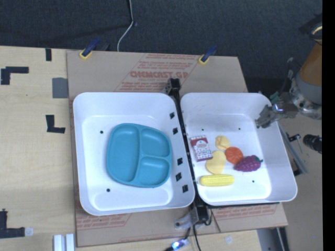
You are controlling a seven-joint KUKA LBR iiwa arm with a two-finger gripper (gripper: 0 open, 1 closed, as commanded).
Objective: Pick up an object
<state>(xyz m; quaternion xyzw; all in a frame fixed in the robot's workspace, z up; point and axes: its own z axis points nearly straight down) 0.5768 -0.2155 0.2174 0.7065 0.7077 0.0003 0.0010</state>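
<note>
The right bin (209,104) holds several small items: a red and white carton (200,147), a pale yellow piece (222,141), an orange ball (233,155), a purple grape bunch (248,163), a yellow pear-like piece (215,163) and a corn cob (216,180). My gripper (265,116) hangs over the right bin's upper right rim, well away from the items. Nothing is between its dark fingers (261,119), and how far apart they stand is too small to make out.
A blue divided plate (139,155) lies in the left bin (94,106). Both bins rest on a cardboard sheet (152,69) held by blue and yellow clamps (207,54). A white cable (125,33) hangs down at the back. The arm's orange band (314,67) is at the right edge.
</note>
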